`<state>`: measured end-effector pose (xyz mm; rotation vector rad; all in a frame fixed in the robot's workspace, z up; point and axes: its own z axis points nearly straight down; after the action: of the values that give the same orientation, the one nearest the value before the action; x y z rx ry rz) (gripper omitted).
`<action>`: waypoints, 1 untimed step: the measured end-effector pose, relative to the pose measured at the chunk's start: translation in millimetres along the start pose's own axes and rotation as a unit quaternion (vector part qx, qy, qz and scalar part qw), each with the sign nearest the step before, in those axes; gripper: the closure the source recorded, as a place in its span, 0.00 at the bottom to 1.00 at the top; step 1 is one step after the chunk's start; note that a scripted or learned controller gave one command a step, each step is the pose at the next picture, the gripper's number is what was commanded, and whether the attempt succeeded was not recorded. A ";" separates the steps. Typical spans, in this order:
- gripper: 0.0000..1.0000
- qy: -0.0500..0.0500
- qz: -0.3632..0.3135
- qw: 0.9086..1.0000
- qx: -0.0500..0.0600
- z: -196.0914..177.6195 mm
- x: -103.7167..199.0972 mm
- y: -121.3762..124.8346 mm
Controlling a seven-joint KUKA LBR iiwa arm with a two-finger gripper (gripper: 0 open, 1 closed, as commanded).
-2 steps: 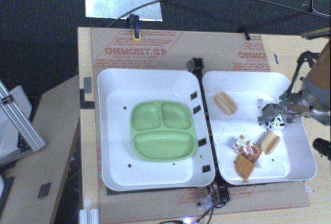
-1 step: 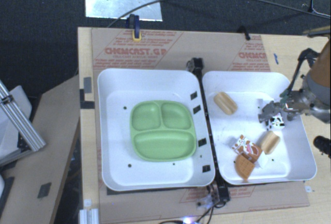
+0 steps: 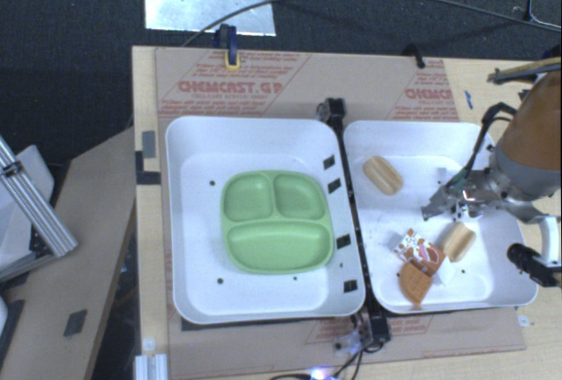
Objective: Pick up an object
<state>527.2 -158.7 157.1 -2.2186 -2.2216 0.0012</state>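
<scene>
Gripper (image 3: 450,204) low in right bin (image 3: 413,134), near its right wall; finger state impossible to tell. Bread roll (image 3: 457,240) just below, snack packet (image 3: 419,252) and waffle (image 3: 414,283) beside. Second roll (image 3: 383,175) apart, unobstructed. Green divided plate (image 3: 277,221) in left bin (image 3: 189,194).

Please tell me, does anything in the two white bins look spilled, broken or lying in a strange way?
Nothing stands out. The green divided plastic plate lies flat in the left white bin. In the right white bin, two tan bread-like pieces and a small printed packet lie loose and scattered, none visibly damaged.
</scene>
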 end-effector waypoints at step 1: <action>0.00 0.000 0.000 1.000 -0.002 58.1 -5.2 5.2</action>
<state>532.4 -163.9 99.0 -2.2203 -2.2243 -0.0027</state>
